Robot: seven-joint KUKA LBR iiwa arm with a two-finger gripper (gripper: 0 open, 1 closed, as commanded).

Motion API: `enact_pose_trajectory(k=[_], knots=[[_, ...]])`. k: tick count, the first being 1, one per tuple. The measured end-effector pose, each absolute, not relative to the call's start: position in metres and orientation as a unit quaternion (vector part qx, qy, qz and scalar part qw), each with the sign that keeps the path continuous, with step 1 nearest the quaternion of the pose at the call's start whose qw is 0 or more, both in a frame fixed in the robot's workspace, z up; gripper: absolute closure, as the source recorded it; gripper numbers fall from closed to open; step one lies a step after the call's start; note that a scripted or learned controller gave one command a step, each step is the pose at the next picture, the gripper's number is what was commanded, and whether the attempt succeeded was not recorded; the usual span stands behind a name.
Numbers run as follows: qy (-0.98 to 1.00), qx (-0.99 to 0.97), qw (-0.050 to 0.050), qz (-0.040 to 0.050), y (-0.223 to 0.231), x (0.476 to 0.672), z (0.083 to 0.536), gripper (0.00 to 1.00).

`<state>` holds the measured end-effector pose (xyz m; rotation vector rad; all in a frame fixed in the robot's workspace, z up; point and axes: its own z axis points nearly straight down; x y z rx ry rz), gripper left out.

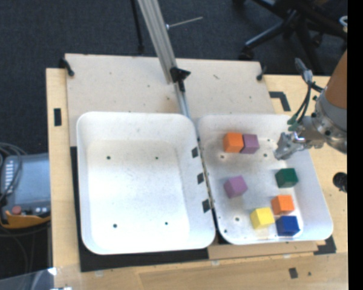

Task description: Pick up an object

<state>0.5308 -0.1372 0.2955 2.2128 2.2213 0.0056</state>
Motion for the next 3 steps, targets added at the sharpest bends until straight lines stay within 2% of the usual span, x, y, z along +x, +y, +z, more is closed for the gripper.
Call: enact_pose_trajectory(k=[1,2,3], knots=[[0.709,0.705,0.000,0.0003,-0.090,0.537,0.284,1.00],[0.709,0.705,0.001,0.0002,-0.044,0.563,0.274,1.00],[0.709,0.705,-0.001,-0.0006,0.006,0.572,0.256,1.00]])
